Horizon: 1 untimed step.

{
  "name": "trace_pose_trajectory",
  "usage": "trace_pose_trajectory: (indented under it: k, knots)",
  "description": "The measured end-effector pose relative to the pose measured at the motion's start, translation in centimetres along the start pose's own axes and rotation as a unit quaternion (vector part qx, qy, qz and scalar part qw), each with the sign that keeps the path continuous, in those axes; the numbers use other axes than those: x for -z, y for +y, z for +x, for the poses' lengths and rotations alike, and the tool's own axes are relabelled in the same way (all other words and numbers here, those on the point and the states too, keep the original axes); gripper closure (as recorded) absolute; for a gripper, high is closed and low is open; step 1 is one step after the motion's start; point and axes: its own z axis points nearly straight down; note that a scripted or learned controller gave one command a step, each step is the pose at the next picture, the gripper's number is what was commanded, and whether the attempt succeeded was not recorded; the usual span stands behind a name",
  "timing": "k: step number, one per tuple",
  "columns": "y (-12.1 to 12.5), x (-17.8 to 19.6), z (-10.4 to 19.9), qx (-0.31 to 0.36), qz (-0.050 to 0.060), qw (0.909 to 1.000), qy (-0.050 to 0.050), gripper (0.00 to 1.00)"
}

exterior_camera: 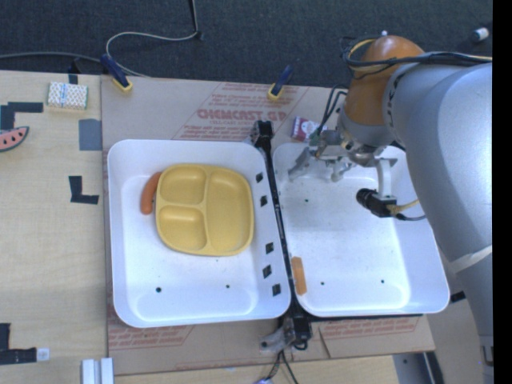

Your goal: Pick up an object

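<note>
My gripper (pixel 317 170) hangs over the back left part of the right bin (pixel 376 294), low near its white floor. Its two thin fingers (pixel 298 167) are spread apart, open, with nothing between them. A small orange piece (pixel 298 274) lies at the right bin's front left, against the wall, well in front of the gripper. In the left bin (pixel 128 286) sits a yellow divided plate (pixel 204 209), and an orange sausage-shaped toy (pixel 148 194) lies against its left edge.
A small red and white packet (pixel 302 127) lies on the cardboard just behind the right bin. Black clips line the divider (pixel 268 214) between the bins. Two clamps (pixel 116 72) (pixel 280 83) hold the cardboard's back edge. The arm's grey body (pixel 452 150) covers the right bin's right side.
</note>
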Motion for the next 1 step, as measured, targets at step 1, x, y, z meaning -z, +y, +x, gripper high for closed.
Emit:
trace_pose_trajectory:
  k: [1]
  knots:
    - [-0.03,-1.99,0.01,-0.001,0.000,1.0000,0.001,0.00]
